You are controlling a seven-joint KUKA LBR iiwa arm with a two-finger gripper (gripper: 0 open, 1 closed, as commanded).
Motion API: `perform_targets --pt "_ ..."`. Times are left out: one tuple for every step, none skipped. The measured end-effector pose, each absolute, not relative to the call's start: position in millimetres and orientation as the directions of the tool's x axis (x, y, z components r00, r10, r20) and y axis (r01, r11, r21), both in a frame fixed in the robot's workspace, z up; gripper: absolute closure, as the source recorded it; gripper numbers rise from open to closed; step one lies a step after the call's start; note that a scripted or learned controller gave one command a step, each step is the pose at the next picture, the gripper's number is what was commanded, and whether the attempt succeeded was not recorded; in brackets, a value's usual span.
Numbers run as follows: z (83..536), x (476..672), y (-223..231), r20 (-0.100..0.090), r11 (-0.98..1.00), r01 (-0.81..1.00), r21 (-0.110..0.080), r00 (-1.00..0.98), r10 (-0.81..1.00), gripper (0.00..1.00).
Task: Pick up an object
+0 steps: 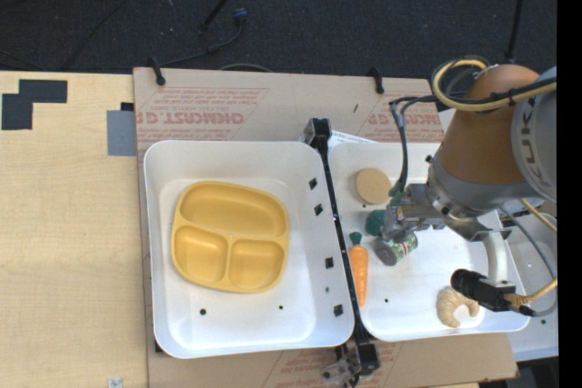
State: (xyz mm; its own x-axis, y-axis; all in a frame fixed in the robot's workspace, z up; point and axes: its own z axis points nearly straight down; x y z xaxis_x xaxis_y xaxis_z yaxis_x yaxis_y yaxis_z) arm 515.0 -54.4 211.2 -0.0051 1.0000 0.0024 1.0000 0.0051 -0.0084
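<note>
Camera view: in the right bin (pixel 414 323) a small can (pixel 397 248) lies tilted, its long axis slanting from upper right to lower left, directly under the gripper (pixel 396 230). The arm (pixel 486 145) reaches in from the right, wrist bent down over it. A carrot (pixel 359 273) lies lengthwise just left, leafy end up. The left bin (pixel 300 323) holds a yellow divided plate (pixel 230 234).

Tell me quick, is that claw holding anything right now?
Gripper: low in the right bin, right at a small can; whether it has a hold on it cannot be told.
</note>
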Motion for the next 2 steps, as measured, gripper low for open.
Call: perform_targets --pt "206.0 512.2 -0.4 0.002 0.005 1.000 -0.010 -0.005 1.000 1.00" --pt "214.2 529.4 51.7 0.000 0.006 1.000 -0.007 -0.006 1.000 1.00"
